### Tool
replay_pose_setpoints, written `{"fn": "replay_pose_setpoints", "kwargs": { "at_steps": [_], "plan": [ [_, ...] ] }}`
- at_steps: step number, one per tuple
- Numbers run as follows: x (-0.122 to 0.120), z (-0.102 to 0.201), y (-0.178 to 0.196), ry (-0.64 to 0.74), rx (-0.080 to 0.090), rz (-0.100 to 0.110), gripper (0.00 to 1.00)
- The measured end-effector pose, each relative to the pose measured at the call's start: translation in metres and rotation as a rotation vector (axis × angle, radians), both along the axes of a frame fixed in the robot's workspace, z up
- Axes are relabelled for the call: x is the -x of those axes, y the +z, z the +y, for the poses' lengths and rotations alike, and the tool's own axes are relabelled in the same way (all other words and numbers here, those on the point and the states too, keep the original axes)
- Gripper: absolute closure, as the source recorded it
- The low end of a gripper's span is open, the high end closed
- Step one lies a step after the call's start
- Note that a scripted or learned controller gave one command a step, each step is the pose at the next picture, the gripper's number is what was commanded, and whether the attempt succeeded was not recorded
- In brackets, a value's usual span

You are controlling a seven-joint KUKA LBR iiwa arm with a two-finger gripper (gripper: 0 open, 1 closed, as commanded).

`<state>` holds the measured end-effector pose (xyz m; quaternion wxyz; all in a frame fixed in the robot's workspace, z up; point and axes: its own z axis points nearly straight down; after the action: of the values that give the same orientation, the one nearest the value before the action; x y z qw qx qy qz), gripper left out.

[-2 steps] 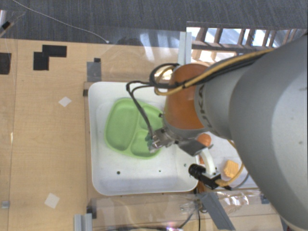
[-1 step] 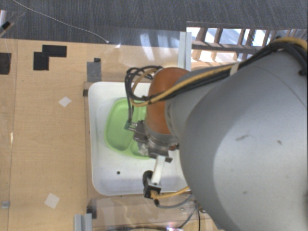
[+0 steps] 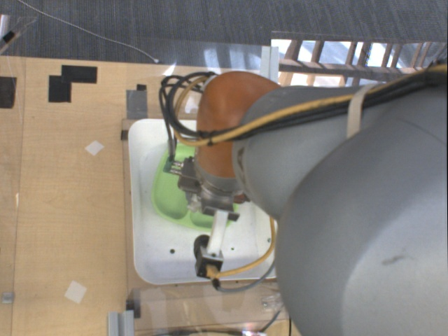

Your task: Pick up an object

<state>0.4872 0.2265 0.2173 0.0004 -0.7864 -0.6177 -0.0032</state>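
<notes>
The grey arm covers the right half of the frame and reaches leftward. Its orange band sits just above centre, over the upper part of a white bin. A loop of black cables hangs off the band's left side.

Below the band, the gripper points down into the bin, near the middle of the frame. Its metal body hides the tip, so I cannot tell whether it is open or closed, or whether it grips anything.

A light green plastic item lies on the bin floor directly under and to the left of the gripper, in the upper left part of the bin. It has a rounded outline and a smooth, shallow look. The wrist covers its right side, and I cannot tell what it is. Whether the gripper touches it cannot be told either. The lower left part of the bin floor shows bare white with a few small dark specks.

The bin rests on a pale wooden bench. Black block-shaped marks sit on the bench at the upper left, and two small pale squares lie further down its left side. Dark grey carpet runs across the top of the frame, and a slatted wooden frame shows at the upper right.
</notes>
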Motion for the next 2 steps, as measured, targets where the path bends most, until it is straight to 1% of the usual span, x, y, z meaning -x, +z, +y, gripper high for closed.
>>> {"fn": "replay_pose_setpoints", "kwargs": {
  "at_steps": [1,2],
  "plan": [
    [0.0,0.007,-0.021,0.497,0.005,0.003,1.0],
    [0.001,-0.003,-0.022,-0.242,0.004,0.006,1.0]
  ]
}}
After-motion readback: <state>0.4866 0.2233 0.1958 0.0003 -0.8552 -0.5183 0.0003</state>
